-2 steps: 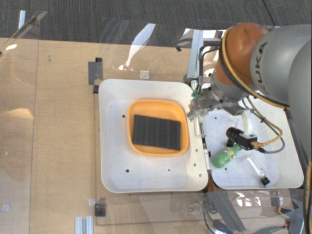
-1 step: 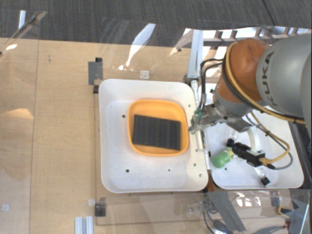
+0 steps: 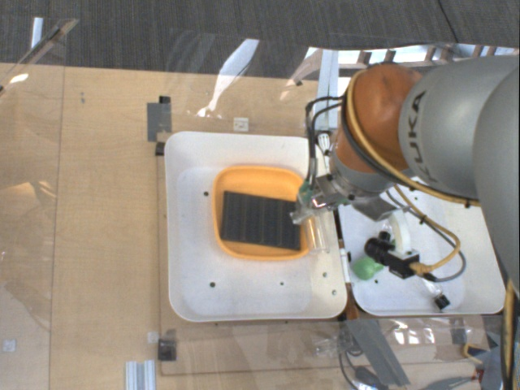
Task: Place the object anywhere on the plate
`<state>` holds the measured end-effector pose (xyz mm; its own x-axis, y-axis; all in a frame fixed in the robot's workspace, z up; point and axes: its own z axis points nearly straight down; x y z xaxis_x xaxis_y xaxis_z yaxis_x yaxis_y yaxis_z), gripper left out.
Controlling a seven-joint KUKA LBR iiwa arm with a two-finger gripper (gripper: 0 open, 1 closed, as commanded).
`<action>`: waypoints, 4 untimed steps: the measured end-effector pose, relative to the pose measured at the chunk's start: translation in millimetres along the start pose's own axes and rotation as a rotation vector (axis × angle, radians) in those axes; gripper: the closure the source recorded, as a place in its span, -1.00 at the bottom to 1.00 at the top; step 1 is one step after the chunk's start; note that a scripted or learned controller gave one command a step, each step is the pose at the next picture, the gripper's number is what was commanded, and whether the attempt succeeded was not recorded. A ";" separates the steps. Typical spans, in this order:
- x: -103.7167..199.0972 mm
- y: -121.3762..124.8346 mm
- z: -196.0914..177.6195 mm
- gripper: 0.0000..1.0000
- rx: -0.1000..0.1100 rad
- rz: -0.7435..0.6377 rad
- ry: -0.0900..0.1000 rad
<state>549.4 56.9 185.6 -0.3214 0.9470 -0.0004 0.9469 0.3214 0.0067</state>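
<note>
- Two white bins sit side by side on the bench (image 3: 81, 218): the left bin (image 3: 187, 287) and the right bin (image 3: 479, 287).
- A yellow plate (image 3: 218, 210) lies in the left bin.
- A flat dark block (image 3: 256, 220) with lines on it lies on the plate, inside its rim.
- The grey arm (image 3: 455, 128) reaches in from the right.
- The gripper (image 3: 312, 227) is over the right edge of the plate, just beside the dark block.
- I cannot tell if the gripper is open or closed, or if it has hold of anything.
- A small green ball (image 3: 366, 268) lies in the right bin, near its left wall.
</note>
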 end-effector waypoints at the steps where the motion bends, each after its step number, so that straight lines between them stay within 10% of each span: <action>1: -0.5 -0.1 -0.1 -1.00 0.000 0.001 0.000; 2: -0.3 2.4 -11.1 1.00 -0.006 -0.001 0.000; 3: -0.5 2.3 -11.2 -1.00 -0.006 -0.001 0.000; 4: -0.5 2.3 -11.2 -1.00 -0.006 -0.001 0.000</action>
<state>551.7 57.2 196.8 -0.3224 0.9466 -0.0006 0.9465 0.3224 0.0128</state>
